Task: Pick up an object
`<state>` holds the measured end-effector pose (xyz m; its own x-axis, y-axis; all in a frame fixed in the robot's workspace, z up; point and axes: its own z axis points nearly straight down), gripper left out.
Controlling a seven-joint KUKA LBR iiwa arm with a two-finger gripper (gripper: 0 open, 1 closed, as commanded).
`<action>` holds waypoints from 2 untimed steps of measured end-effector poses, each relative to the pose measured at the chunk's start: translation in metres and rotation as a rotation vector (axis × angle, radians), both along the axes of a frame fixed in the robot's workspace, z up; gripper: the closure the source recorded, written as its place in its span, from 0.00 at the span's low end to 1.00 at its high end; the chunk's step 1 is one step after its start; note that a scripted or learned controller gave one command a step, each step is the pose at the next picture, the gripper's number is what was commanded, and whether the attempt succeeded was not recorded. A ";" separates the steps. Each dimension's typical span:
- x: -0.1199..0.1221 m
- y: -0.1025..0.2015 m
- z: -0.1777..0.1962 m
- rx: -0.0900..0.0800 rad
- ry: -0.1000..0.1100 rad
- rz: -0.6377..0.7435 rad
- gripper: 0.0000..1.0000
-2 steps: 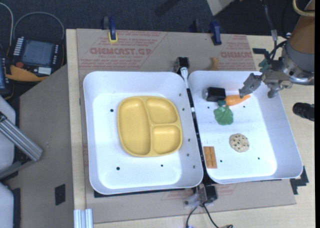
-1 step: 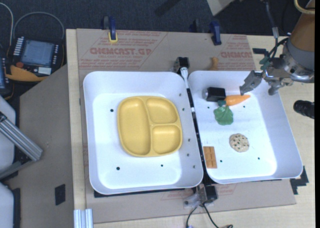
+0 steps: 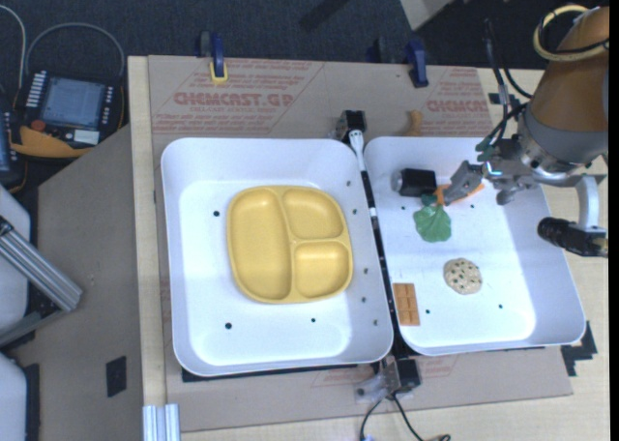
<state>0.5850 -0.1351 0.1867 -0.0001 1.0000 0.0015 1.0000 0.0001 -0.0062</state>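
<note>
The grey arm with its orange band reaches in from the right, its two-finger gripper (image 3: 462, 183) hanging low over the upper part of the right white bin (image 3: 513, 328); I cannot tell how its fingers stand. Just beside its tip lie a small orange piece (image 3: 453, 194), a crumpled green object (image 3: 433, 223) and a black block (image 3: 417, 181), while the round chocolate-chip cookie (image 3: 463, 276) sits farther down. The yellow compartment plate (image 3: 289, 242) fills the left white bin (image 3: 193, 313).

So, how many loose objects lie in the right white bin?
4: a small black block at the top, a green leafy piece below it, a round cookie lower, an orange card bottom-left. The gripper may hide more.
</note>
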 end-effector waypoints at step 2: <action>-0.002 -0.002 -0.104 0.000 -0.004 -0.001 0.00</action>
